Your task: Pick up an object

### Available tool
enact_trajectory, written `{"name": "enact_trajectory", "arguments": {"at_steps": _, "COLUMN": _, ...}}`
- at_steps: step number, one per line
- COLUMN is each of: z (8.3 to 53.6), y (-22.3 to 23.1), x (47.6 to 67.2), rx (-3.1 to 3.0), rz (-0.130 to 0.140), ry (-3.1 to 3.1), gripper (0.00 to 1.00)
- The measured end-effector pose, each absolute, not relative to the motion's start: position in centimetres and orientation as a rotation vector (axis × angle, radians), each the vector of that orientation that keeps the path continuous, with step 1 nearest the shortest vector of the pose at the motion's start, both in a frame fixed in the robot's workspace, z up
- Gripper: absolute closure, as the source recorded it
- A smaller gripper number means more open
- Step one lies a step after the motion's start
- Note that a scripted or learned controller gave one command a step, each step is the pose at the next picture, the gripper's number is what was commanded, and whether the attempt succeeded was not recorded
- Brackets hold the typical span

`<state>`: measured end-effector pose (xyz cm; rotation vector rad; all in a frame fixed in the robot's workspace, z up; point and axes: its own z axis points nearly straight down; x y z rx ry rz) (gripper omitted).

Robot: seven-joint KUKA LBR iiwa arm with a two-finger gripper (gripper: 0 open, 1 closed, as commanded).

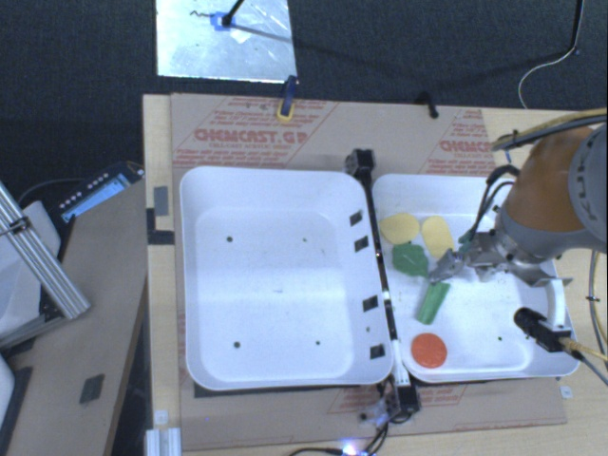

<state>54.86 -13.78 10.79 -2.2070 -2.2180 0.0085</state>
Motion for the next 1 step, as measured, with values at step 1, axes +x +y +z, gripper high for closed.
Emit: {"name": "enact_trajectory", "arguments": {"at_steps": 1, "z": 8.46, "y": -15.10, "x": 62.79, "rx": -2.220, "rz": -0.007, "ry": -2.234, "gripper": 0.00}}
